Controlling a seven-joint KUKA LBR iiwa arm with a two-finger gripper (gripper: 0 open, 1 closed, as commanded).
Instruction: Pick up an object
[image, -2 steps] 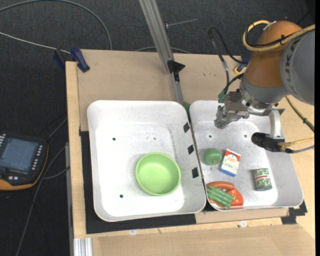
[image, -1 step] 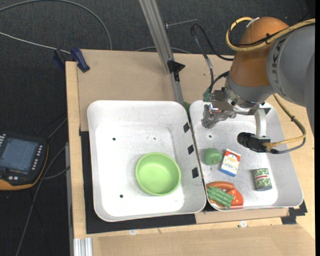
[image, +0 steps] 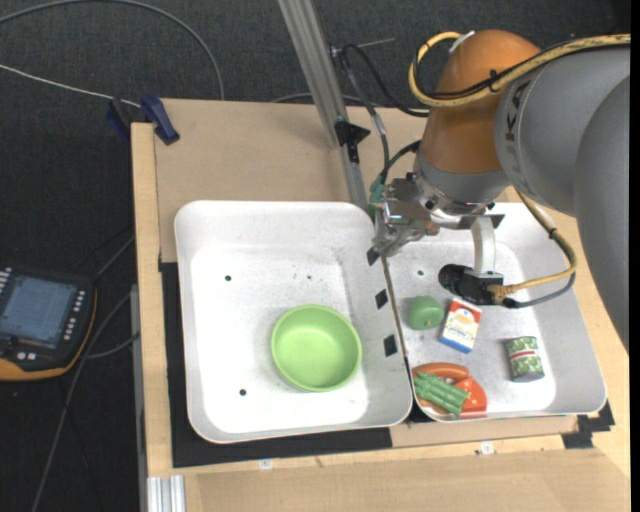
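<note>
Objects for picking lie mostly in the right bin (image: 566, 345); nearest the camera, at that bin's front rim, sits a small plate (image: 474, 397) with an orange-red rim, loaded with green toy vegetables; just right of it and a little further back stands a green can (image: 523, 358), apart from the plate; the green bowl (image: 316, 347) sits alone and upright in the front half of the left bin (image: 260, 255), close to the wall the two bins share.

Behind the plate a small carton (image: 461, 327), white, orange and blue, lies tilted; a round green fruit (image: 425, 313) rests just beside the carton's left side, near the dividing wall.

Further back the gripper (image: 388, 240) hangs over the seam between the two bins, below the arm's (image: 470, 110) orange band; it holds nothing that can be seen, and whether it is open or closed cannot be told from this angle.

Beyond the bins the tan bench (image: 250, 150) carries a slanted metal post (image: 318, 75); a blue clamp (image: 158, 118) grips its far left corner; a handheld pendant (image: 38, 318) lies off the bench at the left.
</note>
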